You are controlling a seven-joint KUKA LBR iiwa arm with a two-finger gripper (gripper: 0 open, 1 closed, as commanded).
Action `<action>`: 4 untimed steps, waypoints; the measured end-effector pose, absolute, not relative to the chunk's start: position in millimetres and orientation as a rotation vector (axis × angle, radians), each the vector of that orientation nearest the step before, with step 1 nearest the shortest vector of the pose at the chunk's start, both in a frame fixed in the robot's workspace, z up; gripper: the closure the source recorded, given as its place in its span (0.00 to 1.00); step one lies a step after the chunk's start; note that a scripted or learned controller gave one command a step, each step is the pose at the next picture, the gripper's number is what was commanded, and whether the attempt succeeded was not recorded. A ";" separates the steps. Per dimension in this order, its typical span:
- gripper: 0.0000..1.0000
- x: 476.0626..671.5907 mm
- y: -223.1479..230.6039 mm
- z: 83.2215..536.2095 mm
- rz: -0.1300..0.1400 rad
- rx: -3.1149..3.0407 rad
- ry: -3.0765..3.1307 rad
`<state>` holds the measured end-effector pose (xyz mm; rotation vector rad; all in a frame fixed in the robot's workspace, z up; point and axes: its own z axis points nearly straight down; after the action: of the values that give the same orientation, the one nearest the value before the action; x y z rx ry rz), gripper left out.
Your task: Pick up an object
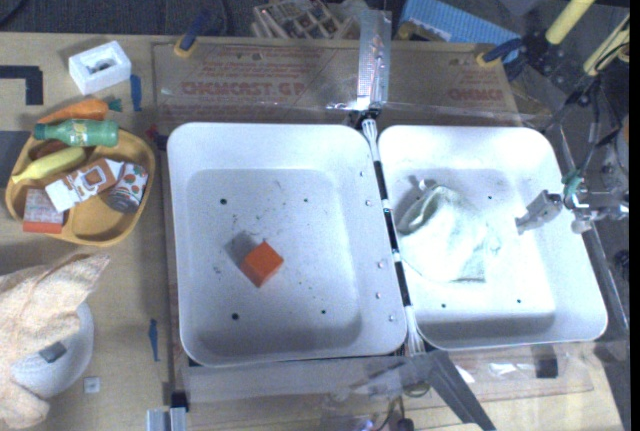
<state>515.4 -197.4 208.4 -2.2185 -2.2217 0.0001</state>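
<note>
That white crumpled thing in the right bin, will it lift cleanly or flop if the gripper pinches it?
The white cloth lies in soft folds, so it probably droops and trails when lifted. It looks thin and light, so a pinch on a raised fold may hold. A push would likely bunch it against the right bin rather than slide it whole. The gripper sits beside it.

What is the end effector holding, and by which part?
Nothing: the end effector hangs over the right bin, apart from the cloth.
</note>
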 end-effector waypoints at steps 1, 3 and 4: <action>0.00 543.0 -127.8 91.3 -0.014 -2.346 -2.109; 0.00 620.4 -144.9 130.2 -0.001 -2.238 -2.210; 0.00 565.5 -122.3 110.3 0.001 -2.300 -2.138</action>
<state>565.5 -122.3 110.3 -2.2995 -2.1378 0.0014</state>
